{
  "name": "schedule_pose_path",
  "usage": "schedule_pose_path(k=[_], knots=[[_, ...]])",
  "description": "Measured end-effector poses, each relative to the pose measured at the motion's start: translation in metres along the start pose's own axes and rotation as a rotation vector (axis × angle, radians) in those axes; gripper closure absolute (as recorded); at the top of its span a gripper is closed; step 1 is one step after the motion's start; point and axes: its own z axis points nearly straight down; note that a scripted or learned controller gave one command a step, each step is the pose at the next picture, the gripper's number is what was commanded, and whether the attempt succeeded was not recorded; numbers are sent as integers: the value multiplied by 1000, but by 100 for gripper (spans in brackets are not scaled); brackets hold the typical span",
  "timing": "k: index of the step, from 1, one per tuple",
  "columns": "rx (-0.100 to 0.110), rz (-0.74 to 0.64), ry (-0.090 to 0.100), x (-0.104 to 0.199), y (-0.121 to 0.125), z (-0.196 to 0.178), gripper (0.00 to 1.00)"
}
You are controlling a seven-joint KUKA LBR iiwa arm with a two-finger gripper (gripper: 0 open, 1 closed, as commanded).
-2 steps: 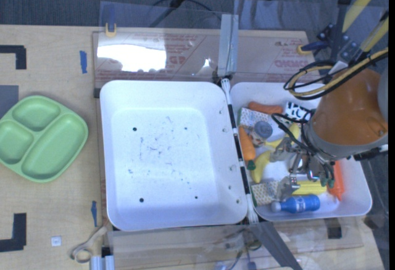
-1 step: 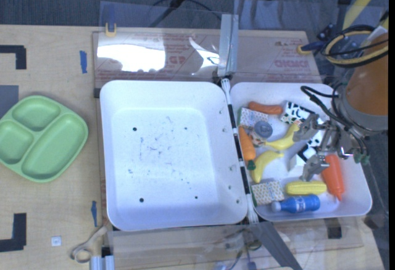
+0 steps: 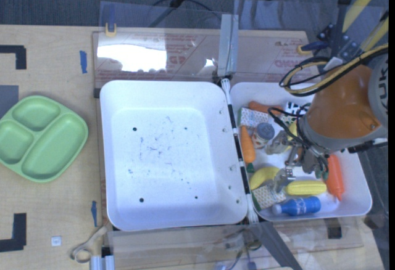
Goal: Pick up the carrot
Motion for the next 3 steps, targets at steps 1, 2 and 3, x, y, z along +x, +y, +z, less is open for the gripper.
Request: schedule_pose_path(k=[1, 2, 3], knots=[[1, 157, 13, -68, 32, -80, 0], [-1, -9, 17, -17, 39, -80, 0], [-3, -8, 17, -18, 41, -89, 100]])
